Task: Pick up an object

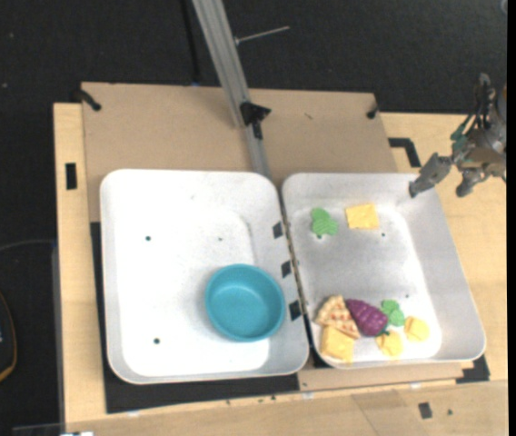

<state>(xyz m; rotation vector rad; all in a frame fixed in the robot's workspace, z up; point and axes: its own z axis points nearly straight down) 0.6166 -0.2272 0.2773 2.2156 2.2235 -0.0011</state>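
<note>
Purple toy [365,315] lies diagonally (among yellow pieces [337,341]); gripper [446,177] apart, spread.

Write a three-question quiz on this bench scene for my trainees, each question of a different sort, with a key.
1. True or false: the blue bowl sits in the right bin.
2. Which lies nearest the gripper? A) yellow square B) purple piece C) blue bowl
3. Fill in: the gripper holds ____.

Key: 1 false, it sits in the left bin; 2 A; 3 nothing.
</note>
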